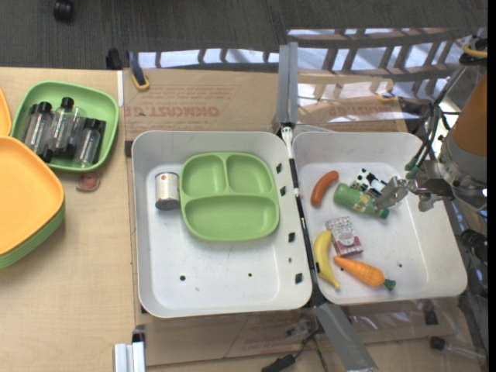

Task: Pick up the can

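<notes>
The can [167, 190] is a small silver cylinder with a red-brown top. It lies on its side in the left bin [225, 297], touching the left edge of the green divided plate [230, 195]. My gripper [409, 195] hangs over the right bin [422, 273], far to the right of the can. It is open, with nothing between its fingers, and its left fingertip [392, 194] is close to the end of a green bottle [359, 200].
The right bin holds a red sausage [324, 187], a banana [326, 259], a carrot [365, 271], a small pink packet [345, 237] and a black-and-white item [370, 181]. Left of the bins are a green tray of vials [66, 126] and stacked orange plates [27, 208].
</notes>
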